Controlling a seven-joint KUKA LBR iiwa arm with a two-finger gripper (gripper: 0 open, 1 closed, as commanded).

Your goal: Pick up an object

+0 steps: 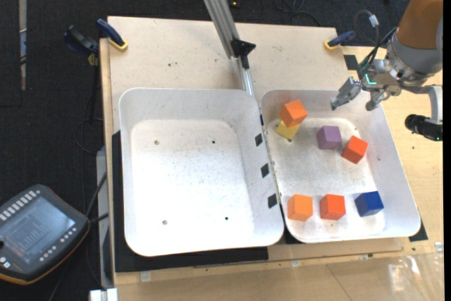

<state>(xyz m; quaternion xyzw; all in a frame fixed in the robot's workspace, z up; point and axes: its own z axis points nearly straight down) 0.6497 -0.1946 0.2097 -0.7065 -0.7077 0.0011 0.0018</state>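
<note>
The gripper point(359, 98) hangs spread and empty above the right bin's point(394, 173) far edge; no block lifted yet.

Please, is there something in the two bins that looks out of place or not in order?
One thing stands out: in the right bin, an orange cube near the far left corner sits tilted on a yellow block, partly covering it. The other cubes lie flat and apart. The left bin shows dark specks, probably dirt.
</note>
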